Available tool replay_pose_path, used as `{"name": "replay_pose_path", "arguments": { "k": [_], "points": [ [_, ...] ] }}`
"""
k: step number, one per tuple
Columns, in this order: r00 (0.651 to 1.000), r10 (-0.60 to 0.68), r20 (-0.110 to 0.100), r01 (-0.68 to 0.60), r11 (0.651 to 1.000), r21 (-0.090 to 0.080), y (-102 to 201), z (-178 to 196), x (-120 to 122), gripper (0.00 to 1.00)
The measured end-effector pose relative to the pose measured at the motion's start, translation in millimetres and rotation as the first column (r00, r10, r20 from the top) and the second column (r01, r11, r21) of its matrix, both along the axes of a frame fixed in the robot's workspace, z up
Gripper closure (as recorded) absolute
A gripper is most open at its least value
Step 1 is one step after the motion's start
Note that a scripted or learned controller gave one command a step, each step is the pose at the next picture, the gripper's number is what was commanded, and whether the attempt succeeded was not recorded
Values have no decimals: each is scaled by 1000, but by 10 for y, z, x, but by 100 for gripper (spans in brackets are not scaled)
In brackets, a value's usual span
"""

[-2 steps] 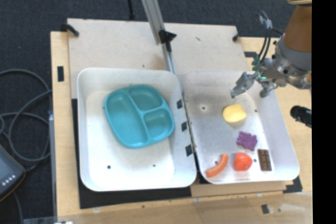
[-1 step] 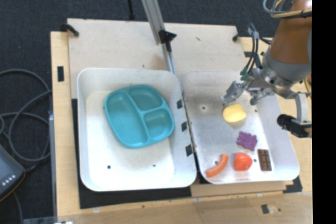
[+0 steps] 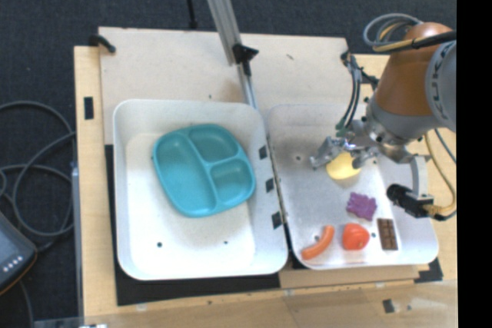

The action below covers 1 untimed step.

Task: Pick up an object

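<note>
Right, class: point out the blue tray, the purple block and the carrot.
blue tray (image 3: 204,169), camera view, middle divider
purple block (image 3: 361,205), camera view, top face
carrot (image 3: 320,242), camera view, mid-length

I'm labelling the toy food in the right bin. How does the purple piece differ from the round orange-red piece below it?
The purple piece is violet and blocky with a bumpy outline; the orange-red piece is rounded and smooth-looking. The purple piece lies further up the right bin, closer to the gripper; the orange-red piece lies near the bin's lower rim, between a carrot-like piece and a brown bar. Both are small and lie loose on the bin floor.
</note>
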<state>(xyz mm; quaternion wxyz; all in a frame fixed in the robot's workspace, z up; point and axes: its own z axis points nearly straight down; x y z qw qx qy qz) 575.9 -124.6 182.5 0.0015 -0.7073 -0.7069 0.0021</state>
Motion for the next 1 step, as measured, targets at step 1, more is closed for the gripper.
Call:
{"name": "replay_pose_path", "arguments": {
  "k": [1],
  "points": [
    [1000,-1,-1,1,1000,0,57,-613,-21,0]
  ]
}}
